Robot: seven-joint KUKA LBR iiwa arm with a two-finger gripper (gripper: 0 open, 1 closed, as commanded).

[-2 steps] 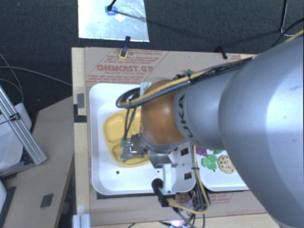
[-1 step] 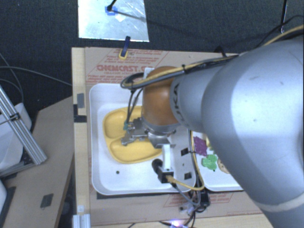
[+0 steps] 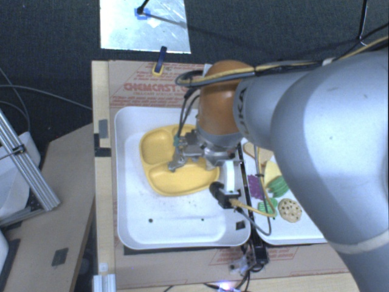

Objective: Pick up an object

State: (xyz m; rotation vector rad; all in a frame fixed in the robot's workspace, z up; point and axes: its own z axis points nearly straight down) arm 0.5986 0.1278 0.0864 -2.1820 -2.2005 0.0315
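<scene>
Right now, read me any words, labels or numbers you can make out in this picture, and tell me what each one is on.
"CHEMCAST", in red, on the brown board under the white bins, above the left bin.
A smaller red line under it: too blurred to read.
Red print on the board's front edge: too blurred to read.

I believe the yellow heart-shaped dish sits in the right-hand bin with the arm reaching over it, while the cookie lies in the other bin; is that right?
Not quite: the camera view shows the yellow heart-shaped dish in the left-hand bin, not the right-hand one. The rest holds: the arm reaches over it, and the cookie lies in the other bin.
</scene>
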